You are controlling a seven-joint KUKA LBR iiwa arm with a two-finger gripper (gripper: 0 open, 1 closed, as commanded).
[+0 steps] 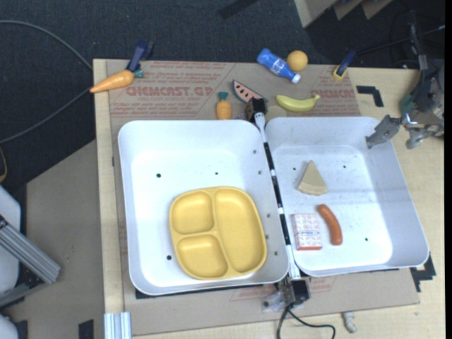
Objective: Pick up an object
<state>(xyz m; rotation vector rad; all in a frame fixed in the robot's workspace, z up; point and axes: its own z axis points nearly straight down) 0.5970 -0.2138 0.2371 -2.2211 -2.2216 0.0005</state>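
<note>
Objects to pick: a tan wedge-shaped block (311, 179), a red sausage-shaped toy (330, 224) and a small red-and-white printed packet (306, 231) lie in the right shallow white bin (395, 217); the wedge sits toward the middle, the sausage and packet side by side nearer the front edge.
Pincer (397, 130): at the right bin's far right corner, above the rim; its two fingers stand apart, with nothing between them.
Arm (428, 97): grey, coming in from the right edge.
Left bin (145, 189): shallow and white, holding a yellow three-compartment plastic tray (216, 230) in its front half.
Surface (106, 210): pale wood board with a brown printed cardboard sheet (183, 90) under the bins.
Behind the bins: an orange toy carrot (113, 82) at the far left corner, a small orange-and-green toy (224, 108), a watermelon-slice toy (243, 90), a yellow toy banana (297, 102), a blue-and-white bottle (277, 66) lying down, touching a small orange ball (297, 60).
Clamps: blue ones (140, 55) at the far edge.
Room: dark carpeted floor (56, 20) with a thin cable running across the left.
</note>
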